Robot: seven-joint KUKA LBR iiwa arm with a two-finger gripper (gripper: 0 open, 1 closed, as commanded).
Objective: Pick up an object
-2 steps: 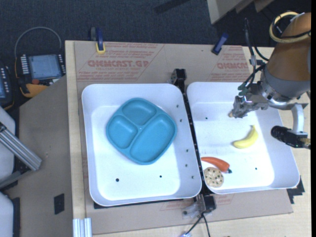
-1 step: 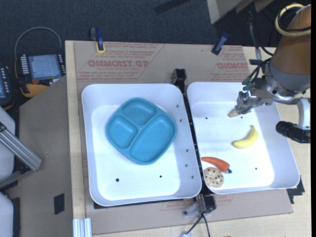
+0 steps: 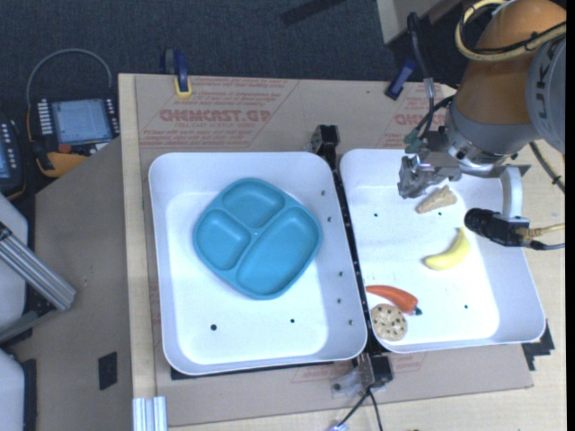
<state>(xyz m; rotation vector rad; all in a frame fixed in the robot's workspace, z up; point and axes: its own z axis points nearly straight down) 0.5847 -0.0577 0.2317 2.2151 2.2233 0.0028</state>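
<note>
gripper [image 3: 419,180] hangs low in the right white bin [image 3: 503,326], just beside a tan wedge-shaped piece [image 3: 437,199]. a clean pick likely needs centring over the wedge first; yellow banana [image 3: 449,252] lies nearby.

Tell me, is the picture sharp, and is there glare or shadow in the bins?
Camera view: mostly sharp, evenly lit; the blue plate casts a soft shadow; the white bins look bright, without hard glare; the claw is small and slightly blurred beside the bread piece.

Blue divided plate [image 3: 258,238]: smooth matt plastic. White bins [image 3: 180,268]: smooth plastic. Bench top [image 3: 269,106]: matt brown cardboard.
</note>
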